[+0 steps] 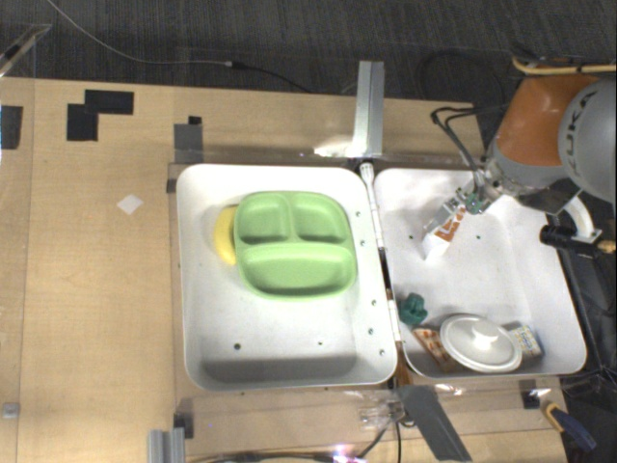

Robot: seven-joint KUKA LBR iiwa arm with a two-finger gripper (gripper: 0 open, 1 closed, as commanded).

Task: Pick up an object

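My gripper [474, 199] hangs over the back of the right bin [549, 287], below the grey and orange arm [554, 138]. It is at the upper end of a white tube with an orange label [442, 230], which lies slanted on the bin floor. Whether it touches the tube is unclear. At the front of the same bin are a small dark green object [414, 308], a round white bowl [479, 343], a brown packet [430, 345] and a small pale box [524, 339].
The left bin [280, 345] holds a green divided plate [292, 242] with a yellow object [224, 235] tucked under its left edge. A metal divider post [369, 114] stands behind the two bins. Black cables [463, 128] loop near the arm.
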